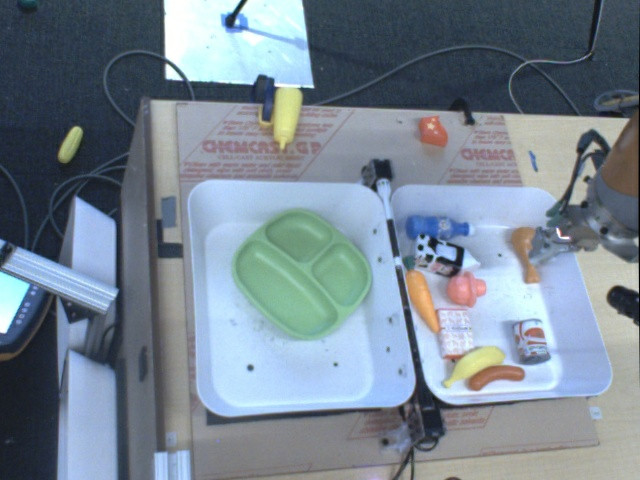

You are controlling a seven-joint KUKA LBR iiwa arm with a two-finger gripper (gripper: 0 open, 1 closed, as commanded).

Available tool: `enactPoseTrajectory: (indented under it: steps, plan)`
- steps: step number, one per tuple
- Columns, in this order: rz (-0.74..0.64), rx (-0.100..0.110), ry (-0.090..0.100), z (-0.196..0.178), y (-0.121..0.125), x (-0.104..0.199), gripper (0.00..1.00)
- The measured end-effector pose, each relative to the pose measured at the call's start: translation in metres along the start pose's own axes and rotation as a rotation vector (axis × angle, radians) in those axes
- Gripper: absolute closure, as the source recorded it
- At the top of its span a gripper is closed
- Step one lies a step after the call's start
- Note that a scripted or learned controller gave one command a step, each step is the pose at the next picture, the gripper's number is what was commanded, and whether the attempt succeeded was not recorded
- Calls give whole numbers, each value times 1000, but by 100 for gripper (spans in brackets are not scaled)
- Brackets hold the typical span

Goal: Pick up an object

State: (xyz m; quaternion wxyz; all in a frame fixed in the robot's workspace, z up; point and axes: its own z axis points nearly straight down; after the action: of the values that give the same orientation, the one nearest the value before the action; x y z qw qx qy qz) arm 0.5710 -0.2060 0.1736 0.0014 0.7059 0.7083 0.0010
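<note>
the grey two-finger gripper (548, 240) is seen at the right white plastic bin's (590, 368) far right side, just beside a small orange-brown toy (524, 242); whether the jaws are clenched can't be told from here

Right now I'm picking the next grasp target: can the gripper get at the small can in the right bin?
Probably yes. The can stands apart from the sausage and banana, open from above, and the gripper is already over that bin.
</note>
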Motion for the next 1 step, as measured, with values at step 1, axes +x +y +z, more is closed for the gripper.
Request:
enactPoseTrajectory:
  steps: [1]
  plan:
    - [0,0,0,0,0,0,0]
